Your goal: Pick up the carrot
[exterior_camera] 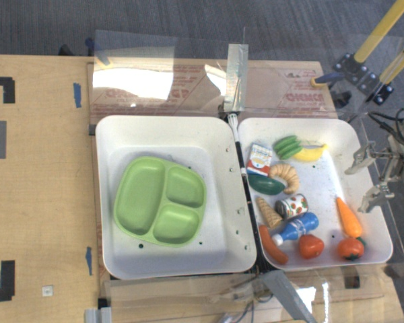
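Note:
The carrot is orange and tapered. It lies in the right bin close to the right wall, with its thin tip pointing toward the back. A red tomato touches its thick front end. Nothing covers the carrot, and bare bin floor lies to its left.
The right bin also holds a second tomato, a blue bottle, a red chili, an ice-cream cone, a small can, a croissant and a banana. A green divided plate sits in the left bin. Metal clamps stand just outside the right wall.

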Available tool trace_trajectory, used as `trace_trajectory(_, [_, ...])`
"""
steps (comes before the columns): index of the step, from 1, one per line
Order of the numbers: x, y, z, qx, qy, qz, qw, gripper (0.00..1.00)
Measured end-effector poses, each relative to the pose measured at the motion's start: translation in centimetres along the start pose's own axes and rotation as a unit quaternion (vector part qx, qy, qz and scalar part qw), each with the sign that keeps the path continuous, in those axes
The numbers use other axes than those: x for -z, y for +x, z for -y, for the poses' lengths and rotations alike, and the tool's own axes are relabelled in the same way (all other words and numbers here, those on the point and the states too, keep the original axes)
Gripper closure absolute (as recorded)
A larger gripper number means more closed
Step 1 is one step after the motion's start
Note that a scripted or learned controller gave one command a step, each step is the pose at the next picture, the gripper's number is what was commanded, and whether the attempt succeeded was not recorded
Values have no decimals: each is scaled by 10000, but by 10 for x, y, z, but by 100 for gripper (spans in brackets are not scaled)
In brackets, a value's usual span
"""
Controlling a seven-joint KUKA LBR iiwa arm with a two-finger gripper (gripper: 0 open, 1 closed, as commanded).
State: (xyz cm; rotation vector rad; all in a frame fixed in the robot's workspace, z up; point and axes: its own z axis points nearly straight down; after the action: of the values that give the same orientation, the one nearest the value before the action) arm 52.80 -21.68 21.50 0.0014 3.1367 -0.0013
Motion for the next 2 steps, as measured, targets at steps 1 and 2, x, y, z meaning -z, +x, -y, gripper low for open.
trace_trajectory(1, [-111,34,6,-111,41,155,9998,0])
trace_trajectory(2, [-103,35,4,-94,38,135,9999,100])
